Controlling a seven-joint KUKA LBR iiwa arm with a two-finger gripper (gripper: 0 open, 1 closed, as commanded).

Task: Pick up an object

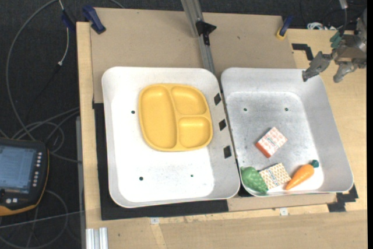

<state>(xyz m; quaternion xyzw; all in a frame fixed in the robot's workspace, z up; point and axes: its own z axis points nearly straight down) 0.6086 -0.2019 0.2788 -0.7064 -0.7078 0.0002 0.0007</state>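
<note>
Gripper (327, 67) hovers over right bin's (326, 103) far right corner, fingers spread, holding nothing. Toy carrot (301, 176) lies at near edge, well apart, long axis slanting; small box (271, 141) nearer.

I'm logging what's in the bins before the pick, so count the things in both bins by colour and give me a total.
Yellow: 1, the divided tray in the left bin.
Orange: 1, the toy carrot in the right bin.
Green: 1, the leafy toy.
Red and white: 1, the small box.
Tan patterned: 1, the small packet.
Total: 5
</note>
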